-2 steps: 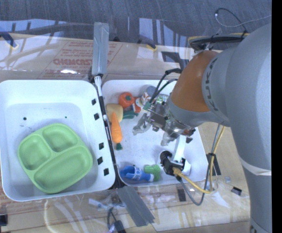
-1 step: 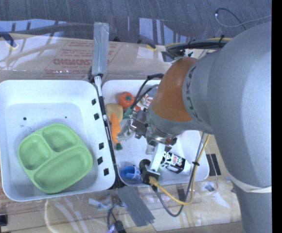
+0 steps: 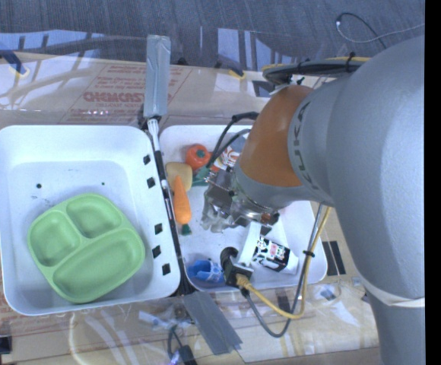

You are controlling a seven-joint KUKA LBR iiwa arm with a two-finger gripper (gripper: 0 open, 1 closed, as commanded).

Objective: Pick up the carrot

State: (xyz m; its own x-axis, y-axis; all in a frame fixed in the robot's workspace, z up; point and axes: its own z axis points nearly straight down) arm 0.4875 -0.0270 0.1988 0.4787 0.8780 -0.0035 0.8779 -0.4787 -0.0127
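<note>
My gripper hangs just right of the carrot, fingers slightly apart around nothing. The carrot lies against the right bin's left wall, a tomato just beyond it

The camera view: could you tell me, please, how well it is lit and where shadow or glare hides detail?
Camera view: bright, even light; the carrot reads sharply, the arm shades the right bin floor beneath the gripper, glare streaks the plastic sheet behind the bins, and the green plate is clear.
</note>
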